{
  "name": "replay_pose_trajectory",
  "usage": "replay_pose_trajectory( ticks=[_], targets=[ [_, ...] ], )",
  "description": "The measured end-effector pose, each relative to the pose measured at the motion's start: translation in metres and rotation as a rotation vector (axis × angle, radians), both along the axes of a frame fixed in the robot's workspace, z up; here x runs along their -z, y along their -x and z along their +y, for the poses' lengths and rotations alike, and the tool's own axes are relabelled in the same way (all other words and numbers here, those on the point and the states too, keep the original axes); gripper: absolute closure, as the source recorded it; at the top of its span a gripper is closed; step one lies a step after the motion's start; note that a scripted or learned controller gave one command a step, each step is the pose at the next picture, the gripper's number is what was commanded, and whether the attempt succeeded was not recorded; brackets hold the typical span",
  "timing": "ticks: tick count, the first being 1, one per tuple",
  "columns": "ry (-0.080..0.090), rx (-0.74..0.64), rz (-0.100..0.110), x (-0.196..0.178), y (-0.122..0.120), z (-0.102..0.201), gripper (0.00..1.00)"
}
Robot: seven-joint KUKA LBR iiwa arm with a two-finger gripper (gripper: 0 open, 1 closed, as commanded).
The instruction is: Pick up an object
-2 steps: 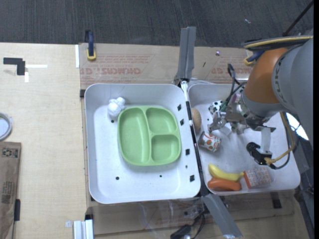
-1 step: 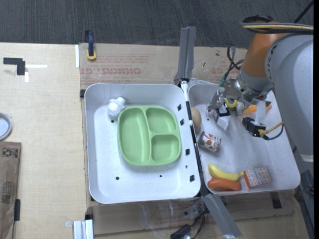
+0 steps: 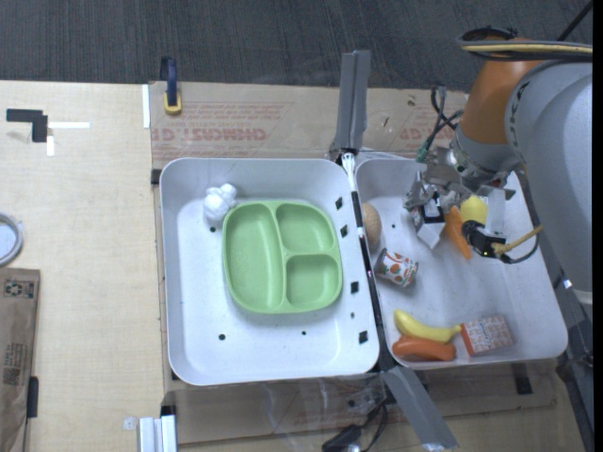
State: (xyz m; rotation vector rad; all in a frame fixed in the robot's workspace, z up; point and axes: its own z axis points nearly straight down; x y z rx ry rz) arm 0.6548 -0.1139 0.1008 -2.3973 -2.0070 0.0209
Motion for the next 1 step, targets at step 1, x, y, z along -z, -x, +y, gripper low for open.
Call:
replay_pose_trajectory(
  ticks=[1],
  targets=[
    [0.004,-0.074,-0.019,-0.1198,-0.0041,0.0343,1.00]
  ],
)
